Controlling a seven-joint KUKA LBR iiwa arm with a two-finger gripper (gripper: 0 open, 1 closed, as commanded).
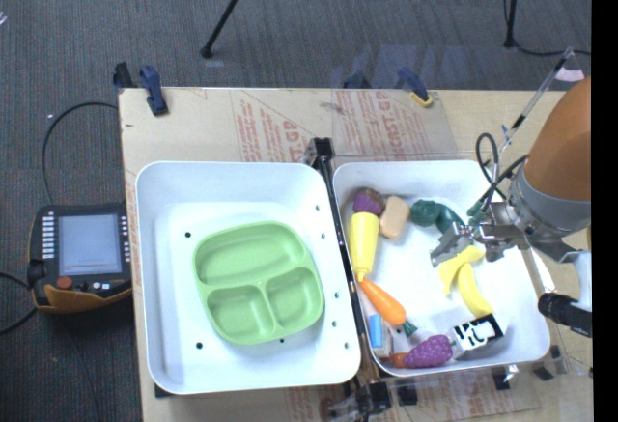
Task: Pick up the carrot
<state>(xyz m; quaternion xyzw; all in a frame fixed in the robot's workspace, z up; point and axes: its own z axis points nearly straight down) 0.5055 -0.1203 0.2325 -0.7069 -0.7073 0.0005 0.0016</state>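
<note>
The orange carrot [383, 301] lies slantwise near the left wall of the right bin [529, 314], its green tip pointing down and right. My gripper [457, 243] hangs over the right half of that bin, just above the yellow bananas [464, 278]. It is well to the right of the carrot and slightly farther back, apart from it. No object shows in its grasp.
Around the carrot lie a yellow corn cob [363, 242], a purple eggplant [367, 203], a tan bread piece [394, 215], a dark green vegetable [434, 213], purple grapes [428, 351] and a black-and-white tag [478, 331]. The left bin [159, 217] holds a green divided plate [257, 281].
</note>
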